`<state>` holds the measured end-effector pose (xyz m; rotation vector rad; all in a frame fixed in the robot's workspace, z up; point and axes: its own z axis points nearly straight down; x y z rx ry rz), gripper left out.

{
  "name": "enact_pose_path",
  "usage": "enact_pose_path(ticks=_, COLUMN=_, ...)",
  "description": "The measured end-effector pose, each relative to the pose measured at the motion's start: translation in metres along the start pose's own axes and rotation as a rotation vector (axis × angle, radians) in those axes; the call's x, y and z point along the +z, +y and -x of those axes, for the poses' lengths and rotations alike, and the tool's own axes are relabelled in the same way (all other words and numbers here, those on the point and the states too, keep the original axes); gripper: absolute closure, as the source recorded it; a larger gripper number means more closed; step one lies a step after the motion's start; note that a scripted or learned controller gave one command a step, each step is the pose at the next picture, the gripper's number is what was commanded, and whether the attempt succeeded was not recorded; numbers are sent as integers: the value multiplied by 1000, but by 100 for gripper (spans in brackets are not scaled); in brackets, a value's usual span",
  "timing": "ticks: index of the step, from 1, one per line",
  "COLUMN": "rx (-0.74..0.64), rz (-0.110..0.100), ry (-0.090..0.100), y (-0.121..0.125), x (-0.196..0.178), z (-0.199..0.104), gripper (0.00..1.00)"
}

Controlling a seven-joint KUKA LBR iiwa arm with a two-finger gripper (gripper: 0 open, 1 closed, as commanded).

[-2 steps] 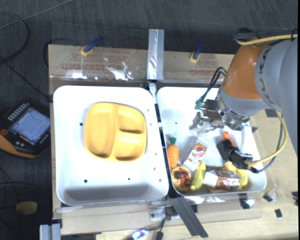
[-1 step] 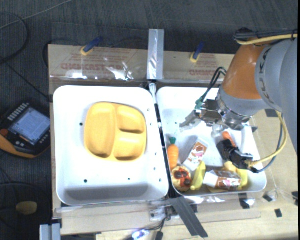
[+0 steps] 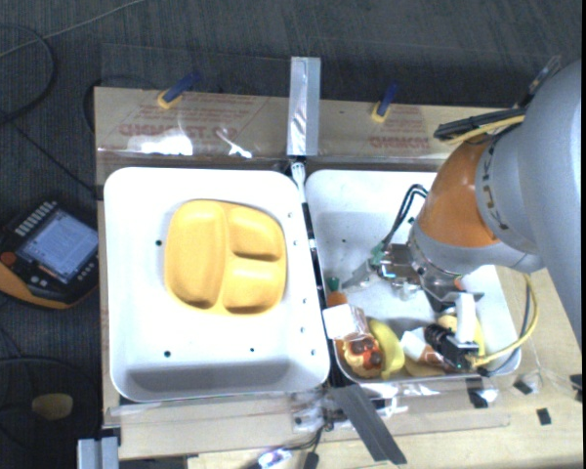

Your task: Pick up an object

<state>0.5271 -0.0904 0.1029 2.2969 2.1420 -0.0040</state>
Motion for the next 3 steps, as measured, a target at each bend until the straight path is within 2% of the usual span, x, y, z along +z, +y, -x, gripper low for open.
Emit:
enact_pose_path(ticks=1, rx=16, rz=11, ry=3, y=-12, x=13, z=49, gripper=0)
enact_pose_path(ticks=2, rx=17, rz=-3, ry=2, y=-18, x=-18, z=31, gripper=0)
enact_pose_path(ticks=3, rx=-63, rz=10, ry=2, y=-33, x=13, z=103, gripper=0)
